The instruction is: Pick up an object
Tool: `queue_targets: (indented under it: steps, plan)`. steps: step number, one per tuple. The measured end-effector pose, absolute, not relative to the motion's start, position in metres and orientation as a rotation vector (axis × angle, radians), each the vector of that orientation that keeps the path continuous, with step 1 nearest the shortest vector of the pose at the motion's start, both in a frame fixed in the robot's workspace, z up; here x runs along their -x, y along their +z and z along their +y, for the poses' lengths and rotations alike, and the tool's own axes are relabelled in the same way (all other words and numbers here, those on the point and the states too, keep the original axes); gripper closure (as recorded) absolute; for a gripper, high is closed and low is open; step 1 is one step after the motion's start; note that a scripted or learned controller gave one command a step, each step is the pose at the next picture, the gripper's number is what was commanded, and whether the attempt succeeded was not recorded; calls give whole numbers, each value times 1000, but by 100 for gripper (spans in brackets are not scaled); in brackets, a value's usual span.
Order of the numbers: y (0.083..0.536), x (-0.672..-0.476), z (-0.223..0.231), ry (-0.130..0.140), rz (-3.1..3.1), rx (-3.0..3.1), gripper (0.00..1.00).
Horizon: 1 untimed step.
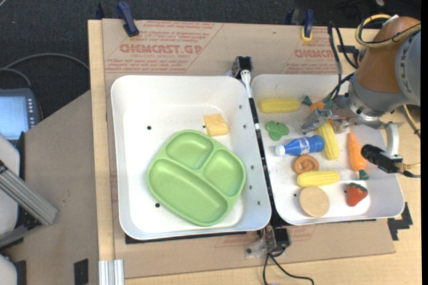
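Observation:
The right bin [381,210] holds several toy foods. A yellow corn cob [279,105] lies at its far left, with a green leafy piece [276,128] and a blue bottle [301,146] below it. A second corn cob [329,141], an orange carrot [356,151], a brown pretzel [306,164], a third corn cob [317,178], a round tan cookie [313,201] and a red strawberry [356,193] fill the rest. My gripper [318,119] hangs low over the bin's upper middle, just above the second corn cob and beside a small orange-and-teal piece [313,103].
The left bin [127,143] bears a green divided plate [196,176] and a small yellow block [215,124]. A black divider [257,143] runs between the bins. The arm's grey and orange wrist [381,69] covers the right bin's far right corner.

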State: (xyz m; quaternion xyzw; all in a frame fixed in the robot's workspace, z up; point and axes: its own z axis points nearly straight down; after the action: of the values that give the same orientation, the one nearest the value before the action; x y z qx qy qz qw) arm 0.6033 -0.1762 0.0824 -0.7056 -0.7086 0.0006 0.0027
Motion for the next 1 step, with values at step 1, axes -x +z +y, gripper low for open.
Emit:
queue_targets:
  steps: [1]
  plan:
    - [95,-603,-179,0,-2222,2220,100]
